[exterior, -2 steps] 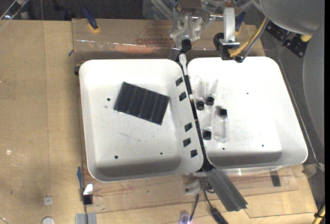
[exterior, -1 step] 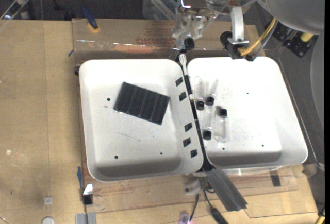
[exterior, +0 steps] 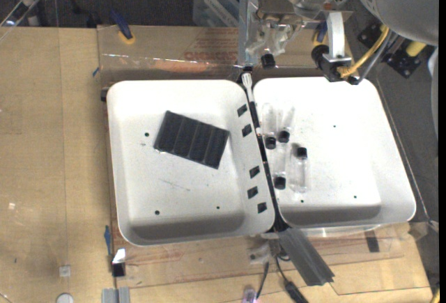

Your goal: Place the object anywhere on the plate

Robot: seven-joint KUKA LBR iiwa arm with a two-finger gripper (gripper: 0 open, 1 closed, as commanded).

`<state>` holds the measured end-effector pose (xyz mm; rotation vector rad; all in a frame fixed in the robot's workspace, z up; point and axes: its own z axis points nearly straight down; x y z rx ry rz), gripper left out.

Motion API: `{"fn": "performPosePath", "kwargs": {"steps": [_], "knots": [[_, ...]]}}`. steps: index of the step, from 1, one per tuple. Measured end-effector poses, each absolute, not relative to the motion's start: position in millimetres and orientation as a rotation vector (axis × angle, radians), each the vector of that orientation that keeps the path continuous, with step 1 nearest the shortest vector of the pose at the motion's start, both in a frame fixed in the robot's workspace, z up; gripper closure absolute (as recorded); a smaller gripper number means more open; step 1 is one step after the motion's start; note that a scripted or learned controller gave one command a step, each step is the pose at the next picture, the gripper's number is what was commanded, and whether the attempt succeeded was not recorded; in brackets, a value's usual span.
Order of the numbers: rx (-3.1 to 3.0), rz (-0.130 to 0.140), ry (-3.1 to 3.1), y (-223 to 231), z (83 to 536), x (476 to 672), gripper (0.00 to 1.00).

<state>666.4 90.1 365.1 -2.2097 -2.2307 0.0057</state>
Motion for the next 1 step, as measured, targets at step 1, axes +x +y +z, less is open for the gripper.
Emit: {"fn": "performPosePath", "kwargs": {"steps": [1], "knots": [[-2.355,0.005,-2.075,84.7,362.4,666.5,1.00]]}}
